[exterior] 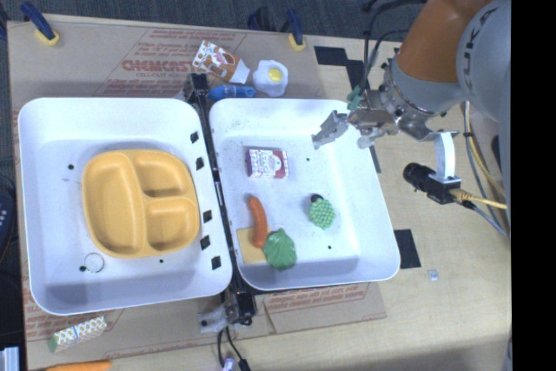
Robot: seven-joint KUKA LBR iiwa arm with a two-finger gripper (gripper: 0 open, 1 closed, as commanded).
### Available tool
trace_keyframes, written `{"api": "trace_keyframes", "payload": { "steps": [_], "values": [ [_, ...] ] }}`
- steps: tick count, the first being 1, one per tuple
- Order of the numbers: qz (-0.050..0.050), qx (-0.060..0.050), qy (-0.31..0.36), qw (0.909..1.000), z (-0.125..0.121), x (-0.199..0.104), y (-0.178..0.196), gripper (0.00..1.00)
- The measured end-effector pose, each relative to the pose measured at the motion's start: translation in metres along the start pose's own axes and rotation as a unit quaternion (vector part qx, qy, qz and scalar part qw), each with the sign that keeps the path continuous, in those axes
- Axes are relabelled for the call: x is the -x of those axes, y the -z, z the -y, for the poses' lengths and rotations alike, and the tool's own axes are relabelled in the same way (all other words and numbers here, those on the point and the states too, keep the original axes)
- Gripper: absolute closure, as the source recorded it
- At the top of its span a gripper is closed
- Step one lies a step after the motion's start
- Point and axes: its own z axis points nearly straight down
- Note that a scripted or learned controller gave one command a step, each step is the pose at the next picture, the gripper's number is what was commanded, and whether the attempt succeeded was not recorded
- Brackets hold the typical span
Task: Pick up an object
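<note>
The right bin (369,213) holds a red-and-white packet (266,162), an orange-red sausage-shaped toy (258,220), a green leafy toy (280,248) and a small green bumpy ball (321,212). A tan flat piece (247,246) lies under the sausage's lower end. My gripper (331,129) hangs over the bin's upper right part, above and to the right of the packet. It is open, with nothing between its fingers. The arm's orange band (443,22) rises behind it.
A yellow divided plate (142,202) lies in the left bin (43,274). Behind the bins lie a snack packet (215,59), a white-and-yellow egg toy (271,76) and a blue object (231,90). A black cable fitting (430,181) sticks out right of the bin.
</note>
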Motion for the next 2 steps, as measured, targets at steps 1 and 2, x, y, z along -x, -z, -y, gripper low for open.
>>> {"api": "trace_keyframes", "payload": {
  "steps": [1,2],
  "values": [
    [-0.001,-0.001,0.033,0.9994,0.06,-0.029,-0.152,0.0],
    [0.001,0.001,0.038,0.9993,0.067,-0.072,-0.159,0.0]
  ]
}}
